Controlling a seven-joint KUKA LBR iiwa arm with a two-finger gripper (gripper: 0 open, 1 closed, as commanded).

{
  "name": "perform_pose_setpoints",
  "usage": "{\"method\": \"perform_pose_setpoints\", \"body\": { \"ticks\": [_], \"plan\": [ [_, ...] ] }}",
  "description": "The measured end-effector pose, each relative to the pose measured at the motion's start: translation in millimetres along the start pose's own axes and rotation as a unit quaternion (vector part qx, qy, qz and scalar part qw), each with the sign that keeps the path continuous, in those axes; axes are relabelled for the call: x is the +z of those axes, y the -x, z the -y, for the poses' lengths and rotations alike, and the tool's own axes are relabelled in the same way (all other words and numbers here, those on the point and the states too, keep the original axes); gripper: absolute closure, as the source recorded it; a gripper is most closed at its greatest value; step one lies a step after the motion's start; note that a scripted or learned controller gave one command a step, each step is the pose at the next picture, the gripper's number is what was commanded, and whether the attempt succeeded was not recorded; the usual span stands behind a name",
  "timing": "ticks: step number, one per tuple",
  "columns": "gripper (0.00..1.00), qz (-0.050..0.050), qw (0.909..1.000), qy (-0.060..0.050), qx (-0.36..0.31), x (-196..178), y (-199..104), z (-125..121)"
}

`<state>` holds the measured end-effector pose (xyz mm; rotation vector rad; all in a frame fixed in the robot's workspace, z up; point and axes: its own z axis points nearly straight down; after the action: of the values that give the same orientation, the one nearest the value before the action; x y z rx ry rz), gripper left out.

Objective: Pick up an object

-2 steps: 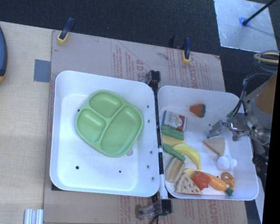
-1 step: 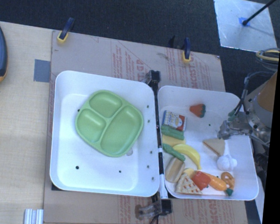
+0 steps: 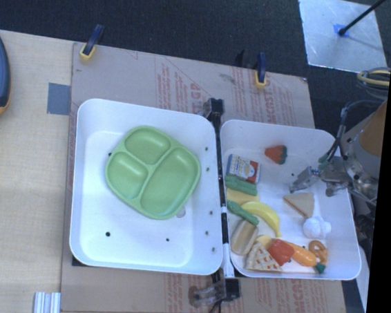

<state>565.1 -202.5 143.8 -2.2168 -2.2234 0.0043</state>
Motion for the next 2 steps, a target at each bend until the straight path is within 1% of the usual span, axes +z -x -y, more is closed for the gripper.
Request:
{"method": "perform_pose_setpoints", "body": {
  "ticks": [1, 2],
  "plan": [
    [1.00, 0.000, 1.0000, 0.000, -0.001, -11, 1, 0],
    [1.00, 0.000, 1.0000, 0.003, -0.002, -53, -32, -10]
  ]
}}
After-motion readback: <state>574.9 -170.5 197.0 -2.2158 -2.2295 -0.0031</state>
